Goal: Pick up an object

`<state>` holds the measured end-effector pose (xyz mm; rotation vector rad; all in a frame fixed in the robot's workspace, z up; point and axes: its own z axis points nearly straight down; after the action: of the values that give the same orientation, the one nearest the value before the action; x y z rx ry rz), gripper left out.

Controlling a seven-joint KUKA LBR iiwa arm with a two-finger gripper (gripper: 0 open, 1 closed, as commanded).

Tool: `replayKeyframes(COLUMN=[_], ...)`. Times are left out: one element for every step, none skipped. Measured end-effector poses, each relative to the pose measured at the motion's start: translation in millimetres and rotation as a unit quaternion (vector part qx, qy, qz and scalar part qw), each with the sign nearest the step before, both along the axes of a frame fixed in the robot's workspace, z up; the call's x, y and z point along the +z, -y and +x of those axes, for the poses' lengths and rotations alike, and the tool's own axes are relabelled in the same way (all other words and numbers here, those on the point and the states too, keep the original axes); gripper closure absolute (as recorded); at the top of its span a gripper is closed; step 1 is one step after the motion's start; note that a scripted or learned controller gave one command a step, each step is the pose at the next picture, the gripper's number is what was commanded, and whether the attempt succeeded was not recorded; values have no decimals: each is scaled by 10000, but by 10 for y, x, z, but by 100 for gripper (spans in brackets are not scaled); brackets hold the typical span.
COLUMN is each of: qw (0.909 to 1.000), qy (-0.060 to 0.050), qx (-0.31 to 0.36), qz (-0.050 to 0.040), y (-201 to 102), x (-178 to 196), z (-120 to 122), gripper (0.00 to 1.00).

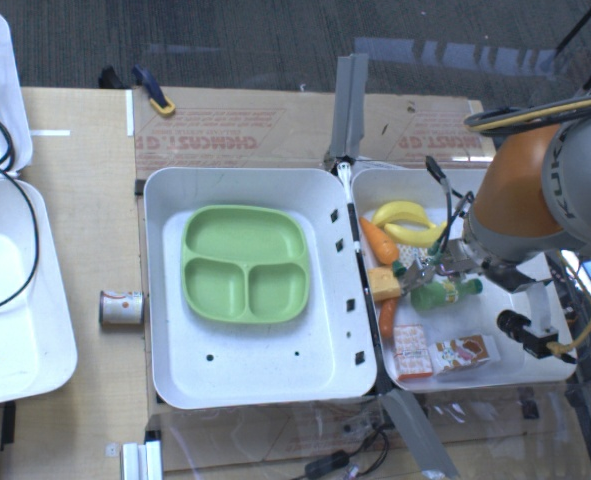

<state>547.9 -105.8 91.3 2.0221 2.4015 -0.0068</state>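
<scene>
Camera view: bottle (445,292) just beside jaws.

Arm reaching in from right — gripper (433,268) low, wrist angled down-left.
</scene>
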Motion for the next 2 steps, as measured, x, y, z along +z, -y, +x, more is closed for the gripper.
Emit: replayKeyframes(qw=[10000,10000], qy=[-5,-6], qx=[-24,-24], qz=[11,9], y=[-1,1], x=[86,86], z=[0,-1], gripper=[100,0])
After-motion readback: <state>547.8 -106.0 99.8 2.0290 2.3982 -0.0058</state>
